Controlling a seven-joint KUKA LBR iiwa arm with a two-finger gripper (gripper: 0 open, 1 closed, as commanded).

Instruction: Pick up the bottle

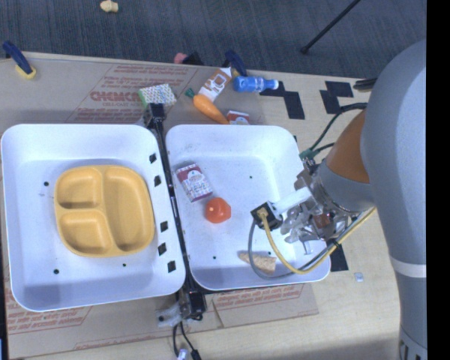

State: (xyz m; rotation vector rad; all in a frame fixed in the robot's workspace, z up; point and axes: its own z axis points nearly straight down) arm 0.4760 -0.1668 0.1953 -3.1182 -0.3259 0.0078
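Observation:
A small blue bottle (253,85) lies on its side on the bench behind the right bin (285,137), outside it. Beside it on the left lies a white bottle with an orange label (216,84). My gripper (298,229) hangs low over the right bin's right side, near the front corner, far from both bottles. A yellow cable loops from the wrist across the bin floor. Nothing shows in the gripper's grasp.
In the right bin lie a red-and-white packet (193,181), a red-orange piece (217,211) and a tan wedge (259,260). An orange carrot (208,109) rests behind the bin rim. The left bin (22,276) bears a yellow divided plate (103,209).

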